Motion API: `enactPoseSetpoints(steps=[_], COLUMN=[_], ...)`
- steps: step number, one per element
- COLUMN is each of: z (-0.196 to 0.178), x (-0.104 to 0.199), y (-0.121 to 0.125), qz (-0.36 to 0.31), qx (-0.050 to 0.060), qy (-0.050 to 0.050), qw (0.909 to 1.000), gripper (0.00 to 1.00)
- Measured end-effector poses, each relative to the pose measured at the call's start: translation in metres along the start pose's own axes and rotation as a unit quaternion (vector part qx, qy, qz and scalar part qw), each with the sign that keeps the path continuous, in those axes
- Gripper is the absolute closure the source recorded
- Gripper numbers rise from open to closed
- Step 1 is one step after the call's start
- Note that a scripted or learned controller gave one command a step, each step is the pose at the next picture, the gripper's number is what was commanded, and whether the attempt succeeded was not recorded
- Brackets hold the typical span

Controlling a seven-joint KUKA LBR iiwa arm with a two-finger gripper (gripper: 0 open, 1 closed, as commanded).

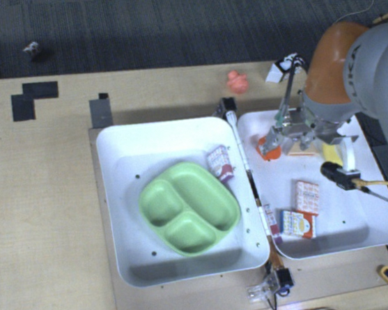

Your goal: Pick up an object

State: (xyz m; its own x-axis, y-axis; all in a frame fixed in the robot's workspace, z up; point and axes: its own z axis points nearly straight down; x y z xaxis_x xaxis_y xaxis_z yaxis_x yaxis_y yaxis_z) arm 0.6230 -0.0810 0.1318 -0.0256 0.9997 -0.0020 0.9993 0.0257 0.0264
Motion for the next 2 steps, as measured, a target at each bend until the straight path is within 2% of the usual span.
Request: enactPoseSetpoints(steps=[1, 2], z=[-0.0111, -0.0110], x=[0.0008, 0.0007], y=[0.0017, 0.0016], qz=[-0.002, -0.002], qx=[-0.002, -0.002], qy=[0.000, 0.000], qw=[1.0000, 1.0000], gripper=[1.00, 0.00])
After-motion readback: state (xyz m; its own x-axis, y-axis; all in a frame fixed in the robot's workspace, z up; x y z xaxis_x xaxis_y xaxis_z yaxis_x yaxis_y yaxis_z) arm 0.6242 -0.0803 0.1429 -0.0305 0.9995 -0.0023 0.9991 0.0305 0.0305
